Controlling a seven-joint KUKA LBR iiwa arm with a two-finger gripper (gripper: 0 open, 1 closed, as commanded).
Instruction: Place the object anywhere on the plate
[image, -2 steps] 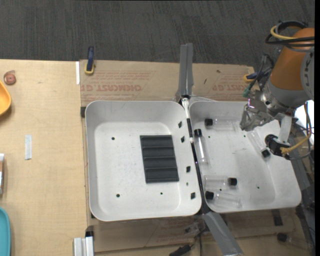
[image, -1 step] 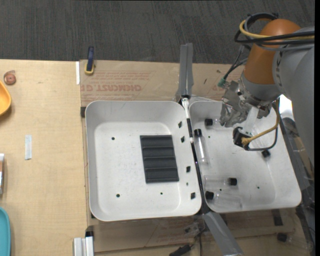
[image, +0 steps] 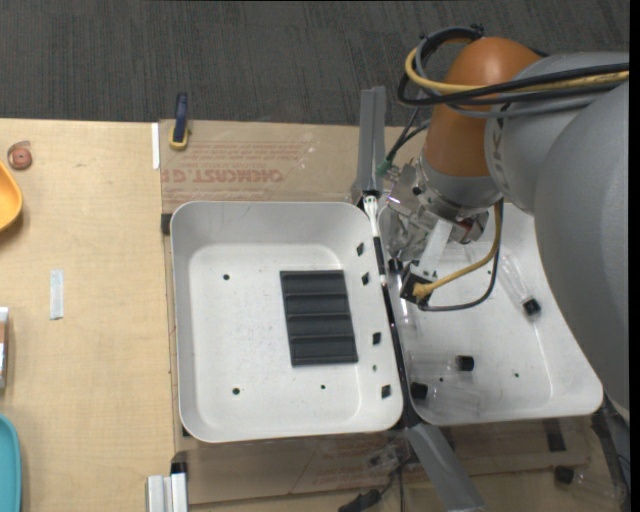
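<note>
Camera view: tan desk (image: 85, 300) on dark grey carpet, cardboard under two white bins. The black ridged plate (image: 318, 317) lies flat mid left bin (image: 200, 330); a small dark object (image: 464, 363) sits in the right bin (image: 560, 380), below the gripper (image: 412, 268) at the dividing rim. Finger state: cannot tell.

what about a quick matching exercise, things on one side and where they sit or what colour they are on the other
Things:
1. black ridged plate
2. pincer
3. orange band
4. blue clamp

Places:
A. on the cardboard's top edge, beyond the left bin
B. middle of the left bin
C. on the arm, top of the view
D. by the wall between the two bins, over the right bin

Pairs: 1-B, 2-D, 3-C, 4-A
</note>
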